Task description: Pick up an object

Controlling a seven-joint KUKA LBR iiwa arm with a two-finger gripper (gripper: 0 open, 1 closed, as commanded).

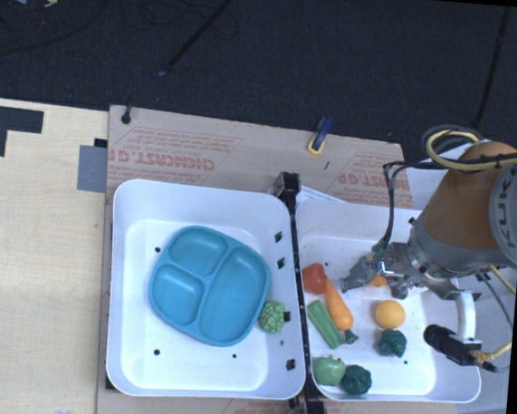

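Note:
My gripper (367, 274) hangs low over the right bin (446, 385), near its middle. Just left of it lies a red piece (314, 276), with an orange carrot (339, 308) and a green cucumber (322, 321) slanting below. A small orange bit shows right beside the gripper's tip; I cannot tell whether it is held. An orange ball (390, 314) sits just below and right of the gripper, above a dark green broccoli (392, 343). A green pepper (329, 370) and another dark green piece (356, 380) lie at the front edge.
The left bin (138, 226) holds a blue divided plate (208, 284) and a light green broccoli (272, 318) against the divider. The arm's grey and orange body (462, 217) covers the right bin's far right part. A black part (450, 344) juts out near the bin's right side.

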